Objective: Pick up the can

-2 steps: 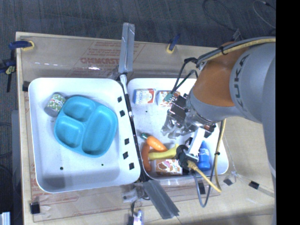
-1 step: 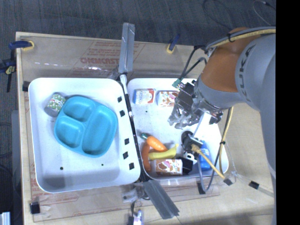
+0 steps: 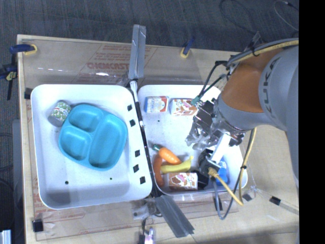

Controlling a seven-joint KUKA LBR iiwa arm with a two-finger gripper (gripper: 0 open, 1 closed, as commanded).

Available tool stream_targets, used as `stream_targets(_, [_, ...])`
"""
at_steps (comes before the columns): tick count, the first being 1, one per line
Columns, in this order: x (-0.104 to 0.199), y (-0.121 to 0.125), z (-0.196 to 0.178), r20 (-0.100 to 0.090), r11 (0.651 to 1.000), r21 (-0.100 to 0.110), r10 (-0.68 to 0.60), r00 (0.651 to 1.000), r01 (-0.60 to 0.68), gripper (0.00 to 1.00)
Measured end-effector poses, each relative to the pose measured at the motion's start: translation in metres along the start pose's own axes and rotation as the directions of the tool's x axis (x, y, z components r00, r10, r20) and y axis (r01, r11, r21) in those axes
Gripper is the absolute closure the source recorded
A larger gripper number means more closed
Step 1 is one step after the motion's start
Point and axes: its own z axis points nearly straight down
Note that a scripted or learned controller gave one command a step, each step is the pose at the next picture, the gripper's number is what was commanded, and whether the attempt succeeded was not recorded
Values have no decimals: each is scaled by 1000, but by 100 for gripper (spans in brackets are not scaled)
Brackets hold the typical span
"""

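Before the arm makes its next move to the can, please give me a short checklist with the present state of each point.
1. Can located, left bin, far-left corner: ok.
2. Can free of neighbours: not ok, it touches the blue tray.
3. Gripper above the can: not ok, it is over the right bin.
4. Gripper carries nothing: cannot tell.
5. Path across the divider between bins free: ok.

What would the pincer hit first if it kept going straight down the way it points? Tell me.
Probably the white floor of the right bin, near the banana and carrot. Depth is unclear from above, so one of those might come first. The can lies in the left bin.
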Motion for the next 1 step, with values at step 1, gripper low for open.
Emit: stream_targets(1, [0, 0, 0, 0, 1000, 0, 0, 1000, 0, 0])
